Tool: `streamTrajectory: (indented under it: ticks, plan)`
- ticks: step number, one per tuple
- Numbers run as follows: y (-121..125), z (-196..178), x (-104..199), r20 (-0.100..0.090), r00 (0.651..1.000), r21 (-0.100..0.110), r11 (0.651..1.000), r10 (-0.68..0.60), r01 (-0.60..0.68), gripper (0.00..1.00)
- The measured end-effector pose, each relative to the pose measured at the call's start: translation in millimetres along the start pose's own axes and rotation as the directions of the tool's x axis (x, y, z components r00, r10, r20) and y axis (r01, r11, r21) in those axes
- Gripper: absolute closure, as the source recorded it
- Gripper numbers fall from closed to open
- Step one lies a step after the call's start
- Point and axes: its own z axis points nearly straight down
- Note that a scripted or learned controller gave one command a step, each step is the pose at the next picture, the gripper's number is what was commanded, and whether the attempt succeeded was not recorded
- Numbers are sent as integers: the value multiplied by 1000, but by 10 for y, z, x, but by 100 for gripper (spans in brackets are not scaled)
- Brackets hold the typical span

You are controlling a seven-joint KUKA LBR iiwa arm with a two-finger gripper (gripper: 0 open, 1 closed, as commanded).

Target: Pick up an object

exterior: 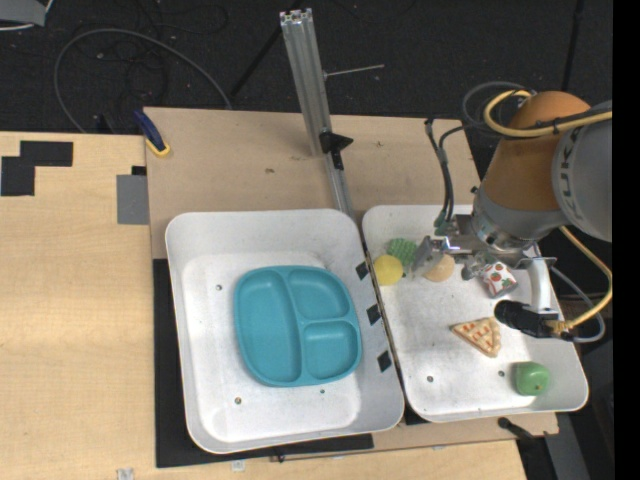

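Note:
The right white bin (pixel 440 368) holds several small objects. A yellow ball (pixel 387 269) and a green ridged piece (pixel 401 249) lie at its far left. A beige rounded piece (pixel 439 271) sits beside them. A red and white piece (pixel 499 281) lies further right, a pizza slice (pixel 479 336) in the middle, and a green apple (pixel 531 377) near the front right corner. My gripper (pixel 447 256) hangs low over the back of this bin, directly above the beige piece, and its body hides part of that piece.
In the left white bin (pixel 200 388) lies a teal divided tray (pixel 297 324). A metal post (pixel 308 78) rises behind the bins. Black clips (pixel 372 313) mark the seam between the bins. The grey and orange arm (pixel 530 168) covers the right bin's back right corner.

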Motion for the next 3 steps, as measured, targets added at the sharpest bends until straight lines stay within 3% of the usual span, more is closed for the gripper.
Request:
streamTrajectory:
  ticks: [1, 2, 3]
  plan:
    - [7, 437, 15, 0, 1000, 0, 1000, 1, -1, 0]
    - [11, 313, -1, 1, 1000, -2, 1000, 4, -4, 100]
    - [44, -266, 76, 1, 1000, -10, 1000, -2, 2, 100]
